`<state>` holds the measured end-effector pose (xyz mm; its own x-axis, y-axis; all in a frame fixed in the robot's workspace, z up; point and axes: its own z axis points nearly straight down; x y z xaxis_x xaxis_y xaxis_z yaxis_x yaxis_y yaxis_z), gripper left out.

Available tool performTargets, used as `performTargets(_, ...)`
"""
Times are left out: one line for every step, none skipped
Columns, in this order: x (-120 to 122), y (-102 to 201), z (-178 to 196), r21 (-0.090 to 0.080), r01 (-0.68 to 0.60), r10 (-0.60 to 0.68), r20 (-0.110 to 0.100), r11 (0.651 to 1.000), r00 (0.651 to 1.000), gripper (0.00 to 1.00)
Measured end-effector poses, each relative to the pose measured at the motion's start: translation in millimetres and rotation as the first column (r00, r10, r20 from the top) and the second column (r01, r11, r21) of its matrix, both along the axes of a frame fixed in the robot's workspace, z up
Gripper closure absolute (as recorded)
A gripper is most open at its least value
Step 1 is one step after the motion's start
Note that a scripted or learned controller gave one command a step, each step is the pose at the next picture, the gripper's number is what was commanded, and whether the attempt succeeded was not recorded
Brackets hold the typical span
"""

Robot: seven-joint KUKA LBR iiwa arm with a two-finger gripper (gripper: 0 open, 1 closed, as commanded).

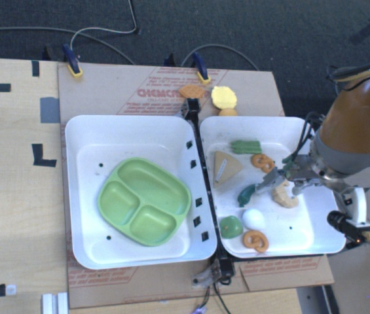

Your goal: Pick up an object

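Note:
My gripper (pixel 281 184) hangs low over the right bin (pixel 302 235), reaching in from the right. Its fingers stand apart: one grey finger (pixel 266 183) points left toward a dark teal piece (pixel 246 193), the other sits at the right. A pale beige lump (pixel 285 197) lies just below and between them, resting on the bin floor. Nothing is gripped. Close by are a brown pretzel (pixel 262 161) and a white egg (pixel 253 218).
The right bin also holds a green pickle (pixel 245 147), a tan wedge (pixel 226 167), a green round piece (pixel 230 227) and a second pretzel (pixel 256 241). A green divided plate (pixel 144 201) lies in the left bin (pixel 80 175). A yellow item (pixel 224 98) sits behind the bins.

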<state>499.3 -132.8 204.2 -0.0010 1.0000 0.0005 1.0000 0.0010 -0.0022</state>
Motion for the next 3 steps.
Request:
performTargets(31, 26, -114, 0.0, 0.0, 0.0, 0.002, 1.0, 1.0, 0.0)
performTargets(30, 26, -105, 0.001, 0.0, 0.0, -0.001, 1.0, 1.0, 1.0)
performTargets(64, 76, 48, -0.001, -0.001, 0.001, 0.004, 1.0, 1.0, 1.0)
